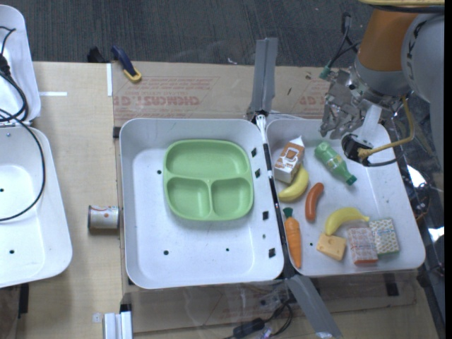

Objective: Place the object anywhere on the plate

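A light green plate (209,179) with three compartments lies in the left bin (141,210). The right bin (395,189) holds a small orange and white carton (289,159), a green bottle (334,162), two bananas (294,186) (346,218), a sausage (313,200), a carrot (293,240), a cheese wedge (331,246) and two speckled blocks (372,241). My gripper (339,122) hangs over the far edge of the right bin, just behind the green bottle. I see nothing between its fingers.
A grey divider post (265,76) stands between the bins at the back. A small can (103,217) lies left of the left bin. White equipment with black cables (21,161) sits at the far left. A blue and yellow clamp (126,64) lies on the cardboard behind.
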`<state>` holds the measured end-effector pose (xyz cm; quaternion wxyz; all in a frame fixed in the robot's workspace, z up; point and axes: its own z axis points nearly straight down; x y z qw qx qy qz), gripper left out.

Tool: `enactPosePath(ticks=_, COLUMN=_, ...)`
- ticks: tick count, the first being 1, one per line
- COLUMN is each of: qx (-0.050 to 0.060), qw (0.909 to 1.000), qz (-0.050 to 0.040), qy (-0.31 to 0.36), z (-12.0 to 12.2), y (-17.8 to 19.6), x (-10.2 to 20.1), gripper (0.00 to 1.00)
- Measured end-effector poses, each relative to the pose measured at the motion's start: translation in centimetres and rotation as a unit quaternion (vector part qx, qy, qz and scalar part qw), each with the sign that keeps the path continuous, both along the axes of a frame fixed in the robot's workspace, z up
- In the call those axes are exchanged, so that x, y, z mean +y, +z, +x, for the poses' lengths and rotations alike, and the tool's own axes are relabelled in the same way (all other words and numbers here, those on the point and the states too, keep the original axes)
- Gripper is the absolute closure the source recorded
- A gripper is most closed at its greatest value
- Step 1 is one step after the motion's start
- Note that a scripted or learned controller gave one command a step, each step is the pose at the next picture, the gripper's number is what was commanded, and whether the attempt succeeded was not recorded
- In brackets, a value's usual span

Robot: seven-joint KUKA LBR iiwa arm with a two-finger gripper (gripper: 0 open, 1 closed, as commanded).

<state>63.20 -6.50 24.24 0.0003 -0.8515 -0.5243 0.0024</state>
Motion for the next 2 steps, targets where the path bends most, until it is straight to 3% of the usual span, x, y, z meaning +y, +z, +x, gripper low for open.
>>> enactPosePath(ticks=1, qx=0.001, qw=0.9976, qz=0.0011, qy=0.069, z=-6.4, y=-5.3, x=1.3, gripper=1.00)
enactPosePath(ticks=2, qx=-0.001, qw=0.9957, qz=0.0007, qy=0.093, z=-2.6, y=-2.7, x=10.7, gripper=1.00)
